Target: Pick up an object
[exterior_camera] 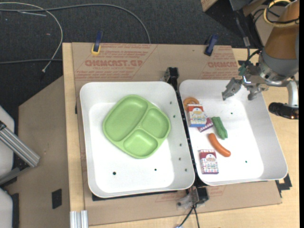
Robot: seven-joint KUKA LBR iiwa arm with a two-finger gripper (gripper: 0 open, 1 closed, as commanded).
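Observation:
My gripper hangs over the far edge of the right bin, fingers spread open with nothing between them. Below and left of it lie the bin's objects. A red and white carton rests near the left wall, with an orange ring just behind it and a purple piece at its front. A green pickle and an orange sausage lie mid-bin. A small red box sits near the front left corner.
The left bin bears a green divided plate. Blue clamps grip the cardboard's far edge. A black bracket sits between the bins at the back. The right bin's right half has bare floor.

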